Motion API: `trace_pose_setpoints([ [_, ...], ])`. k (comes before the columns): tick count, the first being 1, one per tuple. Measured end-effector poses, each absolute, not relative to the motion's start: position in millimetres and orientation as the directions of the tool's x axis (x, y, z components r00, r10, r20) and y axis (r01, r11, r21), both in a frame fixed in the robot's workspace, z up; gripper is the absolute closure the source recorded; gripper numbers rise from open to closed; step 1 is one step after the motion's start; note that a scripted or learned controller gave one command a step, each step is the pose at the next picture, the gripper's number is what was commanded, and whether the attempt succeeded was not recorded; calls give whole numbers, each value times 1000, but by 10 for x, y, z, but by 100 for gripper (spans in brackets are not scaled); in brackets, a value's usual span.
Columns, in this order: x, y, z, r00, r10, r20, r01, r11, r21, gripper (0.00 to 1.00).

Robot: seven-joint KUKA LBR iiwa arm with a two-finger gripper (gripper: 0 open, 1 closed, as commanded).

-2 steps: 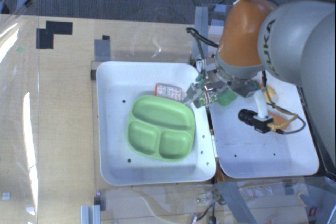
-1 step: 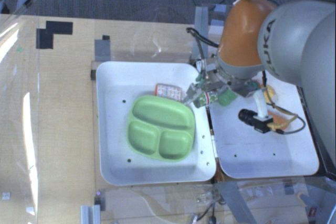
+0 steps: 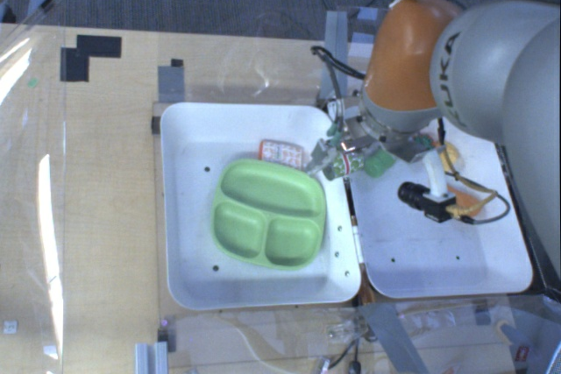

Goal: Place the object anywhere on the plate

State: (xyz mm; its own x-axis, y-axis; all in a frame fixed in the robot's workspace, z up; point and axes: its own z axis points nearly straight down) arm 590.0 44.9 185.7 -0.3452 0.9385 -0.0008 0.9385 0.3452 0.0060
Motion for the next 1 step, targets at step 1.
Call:
trace_pose_setpoints([
  [1,5816,911,1874,-625,780,-2,780,625,6,0],
])
